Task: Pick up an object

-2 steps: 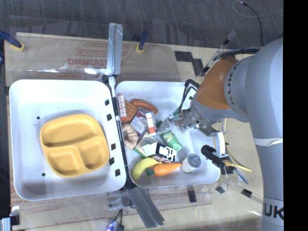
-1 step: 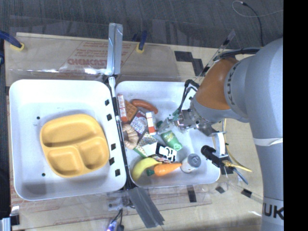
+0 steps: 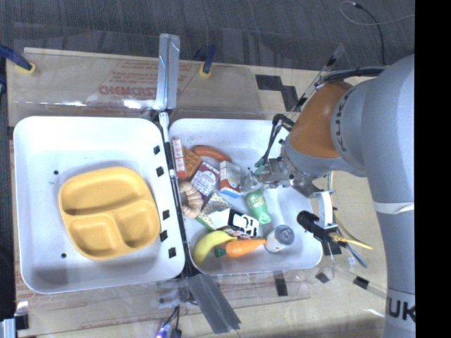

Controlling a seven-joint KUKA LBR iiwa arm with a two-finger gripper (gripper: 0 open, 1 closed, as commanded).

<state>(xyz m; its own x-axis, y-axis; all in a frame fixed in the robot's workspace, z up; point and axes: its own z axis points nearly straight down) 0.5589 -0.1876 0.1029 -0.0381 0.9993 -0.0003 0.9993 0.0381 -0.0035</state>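
The arm (image 3: 366, 139) reaches in from the right over the right bin (image 3: 232, 127), its orange band above the wrist. The jaws (image 3: 259, 173) sit low over the cluttered middle of that bin, just above or touching the green bottle (image 3: 256, 206), but the wrist hides them and I cannot tell whether they are open or closed, or whether anything is between them.

The candidates for picking all lie in the right bin: the green bottle near its centre, a banana (image 3: 209, 243) and a carrot (image 3: 246, 246) along the near edge, a sausage (image 3: 210, 151) toward the far wall, a black-and-white pack (image 3: 244, 223) and a small round tin (image 3: 283, 234). They crowd together, many touching. The left bin (image 3: 35, 189) holds a yellow divided tray (image 3: 107, 210), well apart from the arm.

The step in hand looks like the descent onto the pile. To do it well, the jaws should straddle a single item across its narrow side, probably the bottle, and go deep enough to close around its body rather than pinch its cap. Neighbours pressing against it could be nudged or dragged up with it, so a straight vertical lift suits better than a sideways pull. The bottle seems smooth and may slip.
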